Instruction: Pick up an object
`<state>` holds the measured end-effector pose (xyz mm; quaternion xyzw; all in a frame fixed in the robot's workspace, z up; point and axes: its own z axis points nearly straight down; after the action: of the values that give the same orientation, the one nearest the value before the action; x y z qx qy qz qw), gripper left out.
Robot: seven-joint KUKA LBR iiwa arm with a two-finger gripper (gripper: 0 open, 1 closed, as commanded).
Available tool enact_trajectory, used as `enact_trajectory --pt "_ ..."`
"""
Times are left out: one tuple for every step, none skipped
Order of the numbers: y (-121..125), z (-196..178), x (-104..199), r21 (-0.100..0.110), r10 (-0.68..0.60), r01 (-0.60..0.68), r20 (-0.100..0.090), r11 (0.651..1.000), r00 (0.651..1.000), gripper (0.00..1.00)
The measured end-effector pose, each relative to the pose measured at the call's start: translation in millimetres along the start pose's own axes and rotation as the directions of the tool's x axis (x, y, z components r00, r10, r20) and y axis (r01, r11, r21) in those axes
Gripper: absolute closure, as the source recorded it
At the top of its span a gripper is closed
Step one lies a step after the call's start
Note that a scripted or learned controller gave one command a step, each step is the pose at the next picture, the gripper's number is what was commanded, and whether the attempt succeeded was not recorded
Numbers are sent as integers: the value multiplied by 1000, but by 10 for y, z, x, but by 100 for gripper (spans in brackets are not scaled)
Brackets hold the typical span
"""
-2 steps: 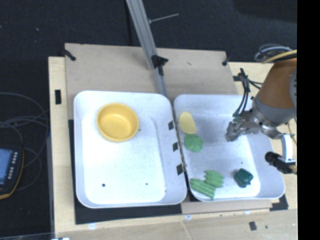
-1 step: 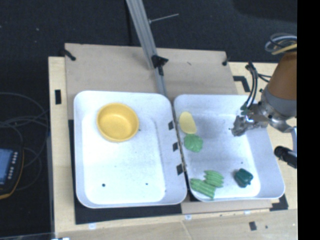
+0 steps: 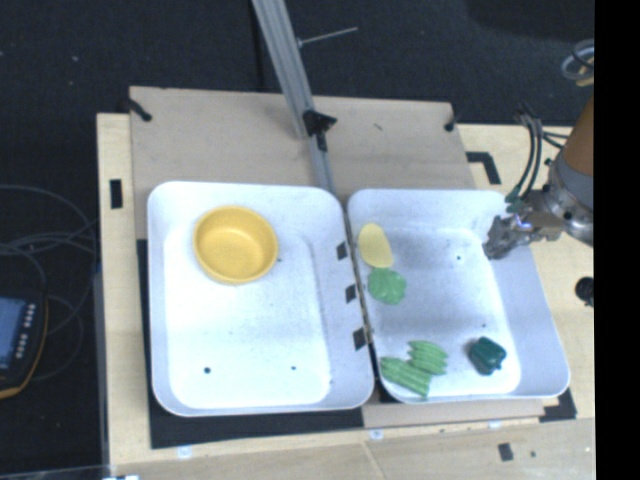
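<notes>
- At the far left we are seeing a dark handheld device (image 3: pixel 18 340) with cables trailing off the edge of the worktop (image 3: pixel 120 268).
- The left bin (image 3: pixel 250 368) is sitting on the worktop, and a yellow bowl (image 3: pixel 236 244) is resting upright in its upper-left part.
- A grey metal post (image 3: pixel 285 58) is running down at a slant from the top and ending near the seam where the two bins are meeting.
- The right bin (image 3: pixel 530 348) is lying just beside the left one, and it is holding every small object we can make out.
- A pale yellow piece (image 3: pixel 375 245) is lying near that bin's left wall, with a round light-green piece (image 3: pixel 387 287) just below it.
- Two ribbed green pieces (image 3: pixel 415 365) are lying close together near the bottom edge of the right bin.
- A dark green piece (image 3: pixel 487 354) is lying to their right, near the lower-right corner.
- The gripper (image 3: pixel 502 240) is hanging over the upper-right edge of the right bin, well apart from all the objects; nothing is showing between its fingers, and we cannot tell whether they are apart or together.
- The grey arm (image 3: pixel 570 183) is reaching in from the right.
</notes>
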<state>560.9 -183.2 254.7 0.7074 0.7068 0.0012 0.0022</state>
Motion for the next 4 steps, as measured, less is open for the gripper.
enact_trajectory --pt "239 -21 435 4 -4 4 -2 1000 1000 100" --pt "379 -67 1011 4 -5 5 -3 1000 1000 100" --pt "566 -49 1604 4 -5 5 -3 1000 1000 100" --pt "746 -94 2098 4 -4 4 -2 1000 1000 100"
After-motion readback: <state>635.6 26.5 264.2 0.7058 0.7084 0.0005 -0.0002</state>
